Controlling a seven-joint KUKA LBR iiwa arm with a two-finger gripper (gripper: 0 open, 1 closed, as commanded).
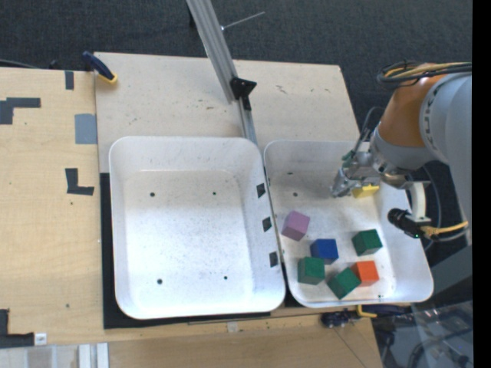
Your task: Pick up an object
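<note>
My gripper (345,185) hangs low over the back of the right bin (307,163), reaching in from the right. A small yellow block (366,191) lies right beside it on its right side; whether it is touched I cannot tell. Further forward in the same bin lie a purple cube (296,225), a blue cube (324,249), an orange cube (367,271) and three green cubes (367,241), (311,270), (344,282).
The left bin (184,228) stands beside the right one, sharing a raised rim. A slanted metal rod (219,44) runs from the top down to the bins' junction. The arm's grey body and orange band (406,121) overhang the right bin's right edge.
</note>
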